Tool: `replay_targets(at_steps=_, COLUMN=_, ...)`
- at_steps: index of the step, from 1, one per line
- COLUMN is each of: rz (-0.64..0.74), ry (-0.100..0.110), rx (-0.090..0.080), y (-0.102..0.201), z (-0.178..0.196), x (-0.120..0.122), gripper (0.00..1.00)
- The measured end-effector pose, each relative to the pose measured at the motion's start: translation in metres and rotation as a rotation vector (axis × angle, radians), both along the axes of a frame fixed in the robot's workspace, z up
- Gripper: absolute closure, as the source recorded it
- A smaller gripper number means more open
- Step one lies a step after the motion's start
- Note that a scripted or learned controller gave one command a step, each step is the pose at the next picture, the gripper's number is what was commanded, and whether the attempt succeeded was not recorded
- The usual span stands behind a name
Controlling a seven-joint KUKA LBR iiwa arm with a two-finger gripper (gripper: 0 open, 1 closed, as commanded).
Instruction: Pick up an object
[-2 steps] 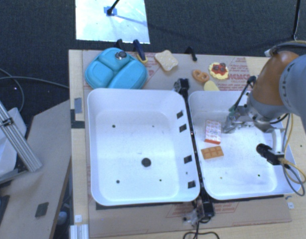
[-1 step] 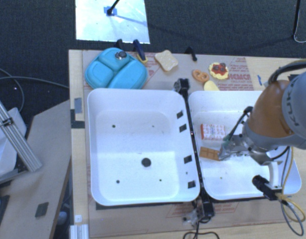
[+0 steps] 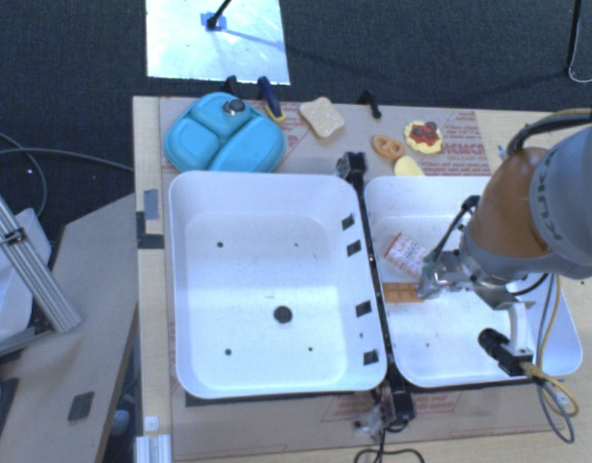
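From my station I see the gripper (image 3: 433,283) low in the right bin (image 3: 556,350), toward its nine o'clock side. I cannot tell how its fingers stand; the wrist hides them. A small orange-brown object (image 3: 402,293) lies on the bin floor right at the gripper, at its eight o'clock. A red-and-white packet (image 3: 406,251) sits just beside it at eleven o'clock. The left bin (image 3: 209,191) holds a small dark disc (image 3: 282,313).
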State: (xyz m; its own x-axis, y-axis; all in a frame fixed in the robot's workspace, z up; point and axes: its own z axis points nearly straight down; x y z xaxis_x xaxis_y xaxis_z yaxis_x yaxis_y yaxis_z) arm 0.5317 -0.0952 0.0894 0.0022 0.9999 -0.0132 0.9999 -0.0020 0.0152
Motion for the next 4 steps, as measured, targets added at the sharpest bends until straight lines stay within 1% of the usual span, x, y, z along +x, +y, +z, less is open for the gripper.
replay_targets(at_steps=1, rz=0.013, ry=0.005, rx=0.016, y=0.073, z=0.1, x=0.001, gripper=1.0)
replay_targets(at_steps=2, rz=0.011, ry=0.015, rx=0.015, y=0.123, z=0.114, x=-0.047, gripper=1.0)
replay_targets(at_steps=3, rz=0.011, ry=-0.006, rx=0.017, y=0.153, z=0.32, x=-0.033, gripper=1.0)
replay_targets(at_steps=4, rz=0.01, ry=0.022, rx=0.013, y=0.189, z=0.212, x=-0.014, gripper=1.0)
